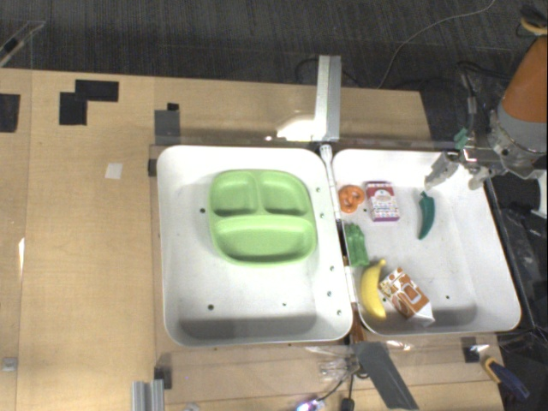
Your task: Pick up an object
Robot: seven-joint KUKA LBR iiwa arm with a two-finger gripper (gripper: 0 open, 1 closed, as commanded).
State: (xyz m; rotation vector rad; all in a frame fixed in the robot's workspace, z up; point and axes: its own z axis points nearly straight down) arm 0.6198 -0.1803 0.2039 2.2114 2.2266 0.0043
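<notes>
- Gripper [455,168]: one, at the far right of the right bin [479,255], hanging off the grey arm [522,114] that enters from the right. Two pale fingers [438,171] spread apart, nothing between them.
- Green pepper [425,215]: one, dark green and slim, just near-left of the gripper and apart from it. Long axis runs near to far with a slight tilt; the narrow tip points toward the near side.
- Small carton [382,201]: one, white with a purple-red print, left of the pepper in the far-left part of the right bin. Long axis near to far.
- Orange ball-like item [349,198]: one, round, just left of the carton, beside the bin's left wall.
- Green leafy item [355,247]: one, dark green, against the left wall, on the near side of the orange item. Kind too small to tell.
- Banana [372,288]: one, yellow, near-left corner of the right bin. Long axis near to far, curved.
- Brown and white box [404,294]: one, lying just right of the banana, tilted on a diagonal.
- Left bin [184,298]: one, white and shallow, side by side with the right bin.
- Green tray [261,215]: one, light green with three compartments, in the far middle of the left bin.
- Bench [77,255]: one, pale wood, bearing both bins.
</notes>
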